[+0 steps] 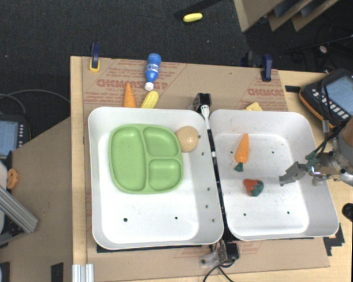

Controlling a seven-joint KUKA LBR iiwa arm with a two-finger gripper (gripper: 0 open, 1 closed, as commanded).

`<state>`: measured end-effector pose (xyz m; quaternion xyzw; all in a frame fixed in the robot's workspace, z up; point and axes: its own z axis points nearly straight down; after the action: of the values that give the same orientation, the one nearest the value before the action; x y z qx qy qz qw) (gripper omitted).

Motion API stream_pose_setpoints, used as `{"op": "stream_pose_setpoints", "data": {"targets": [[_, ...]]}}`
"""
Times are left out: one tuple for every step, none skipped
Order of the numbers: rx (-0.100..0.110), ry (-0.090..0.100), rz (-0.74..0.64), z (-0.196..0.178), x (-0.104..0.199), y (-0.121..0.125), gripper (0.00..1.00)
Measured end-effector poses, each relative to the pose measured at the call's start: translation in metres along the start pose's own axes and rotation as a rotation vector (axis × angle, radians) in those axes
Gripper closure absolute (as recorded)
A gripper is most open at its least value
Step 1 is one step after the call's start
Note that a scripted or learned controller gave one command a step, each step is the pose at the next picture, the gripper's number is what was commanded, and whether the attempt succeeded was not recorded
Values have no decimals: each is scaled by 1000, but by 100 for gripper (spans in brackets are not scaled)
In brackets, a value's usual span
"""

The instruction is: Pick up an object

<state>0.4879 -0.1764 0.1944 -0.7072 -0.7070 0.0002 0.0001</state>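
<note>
The bench bears two white bins, a bottle, carrot and corn.

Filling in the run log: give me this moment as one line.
gripper: over right bin, holding nothing | nearest: strawberry | carrot: untouched

A single fixed camera looks down at a slant from above the counter, far enough back to take in both white bins whole, dark floor beyond, and the arm entering from the right.
</note>
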Motion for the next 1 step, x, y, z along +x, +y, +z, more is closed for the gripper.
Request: {"op": "stream_pose_setpoints", "data": {"targets": [[6,4,-4,70,28,40,0]]}}
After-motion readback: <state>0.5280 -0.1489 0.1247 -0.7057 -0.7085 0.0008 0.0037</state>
